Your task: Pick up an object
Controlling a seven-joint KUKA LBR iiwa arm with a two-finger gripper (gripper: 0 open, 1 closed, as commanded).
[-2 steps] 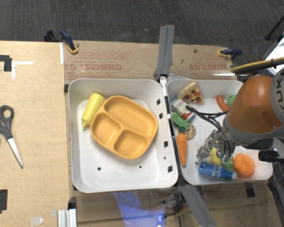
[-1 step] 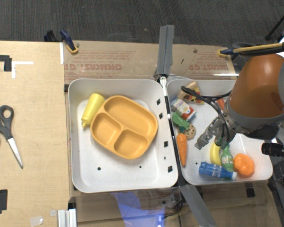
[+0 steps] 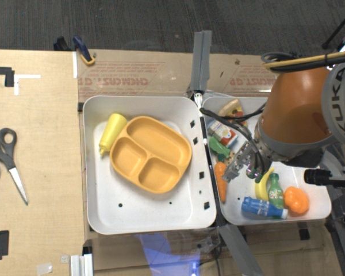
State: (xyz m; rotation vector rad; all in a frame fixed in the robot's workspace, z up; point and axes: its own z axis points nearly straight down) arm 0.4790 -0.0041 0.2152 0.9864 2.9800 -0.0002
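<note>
My gripper (image 3: 240,167) hangs low over the middle of the right bin (image 3: 321,213), below the orange wrist band. Just to its left lies an orange carrot (image 3: 220,181), and a green piece (image 3: 218,147) sits above that. To the gripper's right are a yellow banana (image 3: 263,185), a green bottle (image 3: 275,191) and an orange fruit (image 3: 296,200). A blue bottle (image 3: 263,208) lies along the bin's front edge. I see nothing lifted out of the bin.
The left bin (image 3: 144,214) holds a yellow divided plate (image 3: 150,153) and a yellow squeeze bottle (image 3: 111,131). A small carton (image 3: 223,132) and a pale toy food piece (image 3: 232,107) lie at the back of the right bin. Scissors (image 3: 10,160) rest on the bench at far left.
</note>
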